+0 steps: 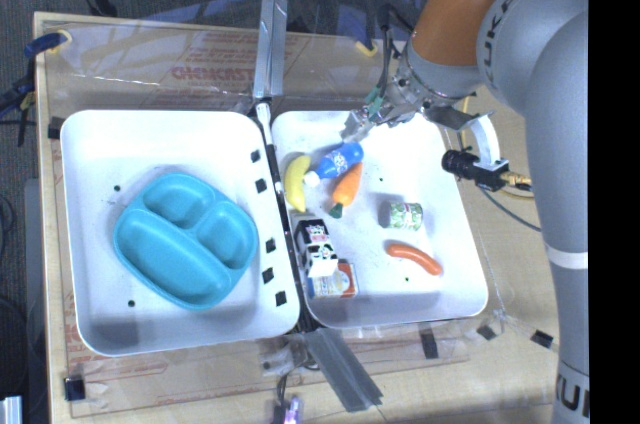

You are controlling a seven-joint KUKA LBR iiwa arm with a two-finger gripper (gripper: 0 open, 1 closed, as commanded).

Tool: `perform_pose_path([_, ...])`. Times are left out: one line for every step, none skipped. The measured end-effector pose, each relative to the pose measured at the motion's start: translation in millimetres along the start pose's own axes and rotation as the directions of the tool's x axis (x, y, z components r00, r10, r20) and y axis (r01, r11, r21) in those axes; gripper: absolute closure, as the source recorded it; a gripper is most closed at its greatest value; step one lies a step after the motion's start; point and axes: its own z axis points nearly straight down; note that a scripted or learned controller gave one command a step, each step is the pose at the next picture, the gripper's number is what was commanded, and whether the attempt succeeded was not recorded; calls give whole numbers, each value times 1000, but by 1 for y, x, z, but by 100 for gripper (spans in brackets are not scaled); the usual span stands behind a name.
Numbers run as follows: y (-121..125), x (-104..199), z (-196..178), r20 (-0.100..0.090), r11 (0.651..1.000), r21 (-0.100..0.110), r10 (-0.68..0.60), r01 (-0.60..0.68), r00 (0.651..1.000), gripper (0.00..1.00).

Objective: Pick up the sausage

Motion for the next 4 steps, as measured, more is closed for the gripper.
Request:
perform_pose_path([-20, 40, 60, -2, 978, 6, 209, -209, 978, 100])
perform_pose_path([-53, 65, 89, -4, 992, 4, -127, 127, 992, 100])
perform_pose_path([-27, -19, -72, 2, 957, -1, -289, 289, 957, 100])
perform_pose_path([5, -12, 50, -4, 981, 4, -192, 192, 981, 100])
